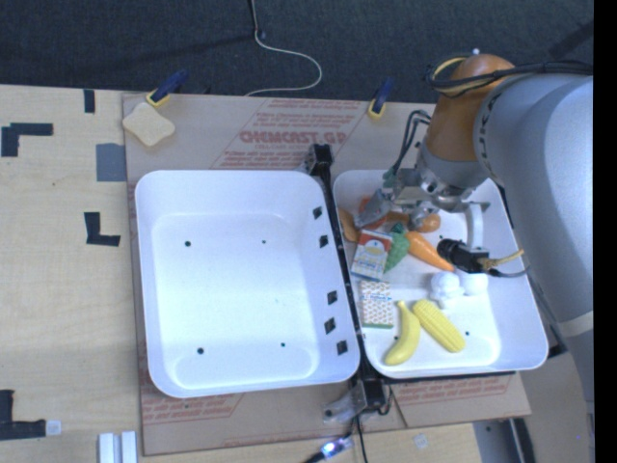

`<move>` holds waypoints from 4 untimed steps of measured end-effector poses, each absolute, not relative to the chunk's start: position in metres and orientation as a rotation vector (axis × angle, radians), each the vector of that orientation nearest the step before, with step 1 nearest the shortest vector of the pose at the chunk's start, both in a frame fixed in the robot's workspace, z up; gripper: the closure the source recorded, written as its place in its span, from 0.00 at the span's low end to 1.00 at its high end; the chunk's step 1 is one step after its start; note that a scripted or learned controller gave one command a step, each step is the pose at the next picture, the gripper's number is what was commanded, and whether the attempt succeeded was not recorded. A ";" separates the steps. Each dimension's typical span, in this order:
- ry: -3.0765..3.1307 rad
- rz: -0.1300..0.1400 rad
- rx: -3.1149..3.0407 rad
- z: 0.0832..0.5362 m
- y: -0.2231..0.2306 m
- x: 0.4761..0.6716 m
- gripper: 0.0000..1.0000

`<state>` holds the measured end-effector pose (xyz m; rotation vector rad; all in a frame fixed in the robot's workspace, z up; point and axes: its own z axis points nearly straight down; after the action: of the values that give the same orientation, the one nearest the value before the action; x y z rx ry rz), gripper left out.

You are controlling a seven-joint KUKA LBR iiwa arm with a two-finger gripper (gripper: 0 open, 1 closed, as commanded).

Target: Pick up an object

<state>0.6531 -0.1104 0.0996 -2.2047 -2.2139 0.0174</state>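
The claw point(393, 193) is seen lowered into the far end of the right bin point(516, 360), set among a crowded cluster of toy food; whether it is open or closed cannot be told from this slanted overhead view, and nothing can be seen gripped in it. Above it, the grey arm point(540, 152) with its orange band point(461, 114) is angled steeply down from the right, a posture judged to suit a reach into the pile from above.

Taking the claw as the landmark, a carrot point(430, 251) is found just below and to its right: a smooth, tapered orange piece with a green leafy top. Just below the claw, a small flat printed packet point(369, 258) is laid against the bin's left wall. Further below that, a second flat card point(377, 303) with a speckled pattern is laid. Well below the claw, a glossy yellow banana point(402, 334) and a knobbly yellow corn cob point(439, 324) are rested side by side, touching or nearly so. Between the carrot and the corn, a small white lumpy object point(443, 285) is placed.

To the left of the claw, a second shallow white bin point(154, 196) with smooth rounded corners is set, joined edge to edge with the first. Both are carried on a brown cardboard sheet point(280, 133) over a pale wooden worktop point(58, 297). The items nearest the claw are judged the likeliest picking targets.
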 end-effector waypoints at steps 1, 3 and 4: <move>-2.220 0.017 -2.230 0.087 -0.101 0.669 0.00; -2.220 -0.004 -2.226 0.087 -0.105 0.581 1.00; -2.221 0.003 -2.218 0.118 -0.102 0.592 1.00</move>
<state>0.5919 -0.1025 0.1183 -2.2178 -2.2208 0.0031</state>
